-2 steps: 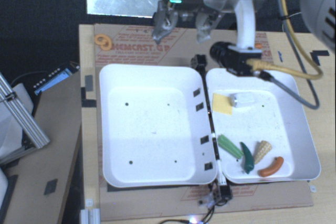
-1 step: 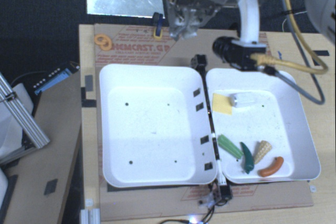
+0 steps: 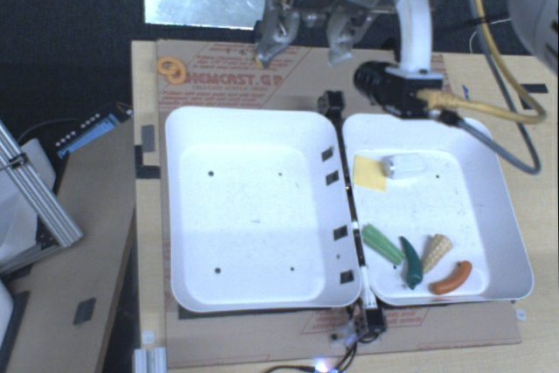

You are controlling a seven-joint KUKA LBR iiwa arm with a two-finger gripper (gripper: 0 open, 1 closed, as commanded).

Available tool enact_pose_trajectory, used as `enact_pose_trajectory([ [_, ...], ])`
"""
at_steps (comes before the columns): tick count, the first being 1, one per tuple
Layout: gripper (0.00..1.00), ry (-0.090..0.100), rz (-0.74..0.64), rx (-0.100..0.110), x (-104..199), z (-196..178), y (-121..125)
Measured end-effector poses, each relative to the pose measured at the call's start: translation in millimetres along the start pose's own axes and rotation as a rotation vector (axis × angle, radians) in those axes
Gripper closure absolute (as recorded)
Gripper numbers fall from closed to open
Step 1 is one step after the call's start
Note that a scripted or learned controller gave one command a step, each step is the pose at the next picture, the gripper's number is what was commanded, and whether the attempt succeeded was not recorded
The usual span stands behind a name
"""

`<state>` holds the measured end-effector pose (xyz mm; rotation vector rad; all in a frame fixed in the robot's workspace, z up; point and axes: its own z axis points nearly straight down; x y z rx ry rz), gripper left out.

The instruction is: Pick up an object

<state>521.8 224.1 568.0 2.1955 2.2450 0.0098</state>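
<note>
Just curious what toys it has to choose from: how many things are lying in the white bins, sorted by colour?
Yellow: 1, a flat piece
Clear or whitish: 1, a small item
Green: 2
Tan: 1, a cone-like piece
Orange-red: 1, a sausage shape
Total: 6, all in the right bin

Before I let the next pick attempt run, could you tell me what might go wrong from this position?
1. The gripper hangs open above the bench, beyond the bins' far edge, away from every object; a straight descent would likely grasp nothing.
2. The green pepper, dark green piece, corn cob and sausage crowd the right bin's near corner, so the fingers may push neighbours.
3. The yellow slice lies flat, probably hard to pinch.
</note>
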Motion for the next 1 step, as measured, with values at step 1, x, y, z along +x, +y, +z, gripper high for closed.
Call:
enact_pose_trajectory([
  [1, 1.00, 0.001, -0.003, -0.003, 0.0, -11.7, 0.4],
])
